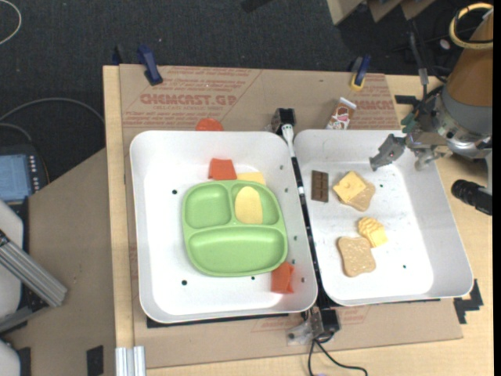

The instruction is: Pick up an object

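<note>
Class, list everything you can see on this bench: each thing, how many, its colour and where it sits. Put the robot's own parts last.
bins: 2, white, side by side on the bench
divided plate: 1, green, left bin
yellow piece: 1, in the plate's upper right compartment
orange blocks: 2, left bin, one above the plate, one at its lower right
brown bar: 1, right bin, left edge
toy food pieces: 3, tan and yellow, right bin
small carton: 1, above the right bin
clamps: 2, blue, board's top edge
arm: 1, grey and orange, right
tool: 1, over the right bin's upper right

I count two white bins: the left bin [149, 210] and the right bin [427, 241]. One green divided tray [231, 245] sits in the left, with two orange blocks at its 12 o'clock [222, 169] and 5 o'clock [282, 278], plus one yellow piece [249, 204]. The right holds four food items, I think: a brown bar [319, 185], cheese wedge [353, 190], crinkle chip [372, 230] and toast slice [357, 256].
</note>
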Robot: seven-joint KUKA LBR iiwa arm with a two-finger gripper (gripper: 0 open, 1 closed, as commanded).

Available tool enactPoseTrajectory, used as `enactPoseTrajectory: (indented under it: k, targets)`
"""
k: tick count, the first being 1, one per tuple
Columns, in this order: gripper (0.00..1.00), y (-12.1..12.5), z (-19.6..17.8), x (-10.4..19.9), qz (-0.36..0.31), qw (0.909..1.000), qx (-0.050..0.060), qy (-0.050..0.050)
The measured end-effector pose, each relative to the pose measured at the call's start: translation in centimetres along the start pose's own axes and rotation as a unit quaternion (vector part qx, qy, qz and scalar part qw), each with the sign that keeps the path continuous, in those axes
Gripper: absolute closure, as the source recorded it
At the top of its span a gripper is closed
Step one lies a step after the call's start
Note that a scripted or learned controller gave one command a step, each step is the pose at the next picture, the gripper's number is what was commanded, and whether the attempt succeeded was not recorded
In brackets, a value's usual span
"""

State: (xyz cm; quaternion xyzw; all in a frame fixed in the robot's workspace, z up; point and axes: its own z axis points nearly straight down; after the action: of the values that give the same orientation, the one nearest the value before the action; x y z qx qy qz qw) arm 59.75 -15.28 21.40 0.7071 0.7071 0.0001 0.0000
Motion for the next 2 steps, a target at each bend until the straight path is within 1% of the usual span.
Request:
enactPoseTrajectory:
  k: [1, 2]
  targets:
    - [0.00, -4.6, 13.0, -2.2, 0.002, 1.0000, 0.006, 0.002]
    - [0.00, -8.0, 13.0, 4.3, -0.002, 1.0000, 0.003, 0.002]
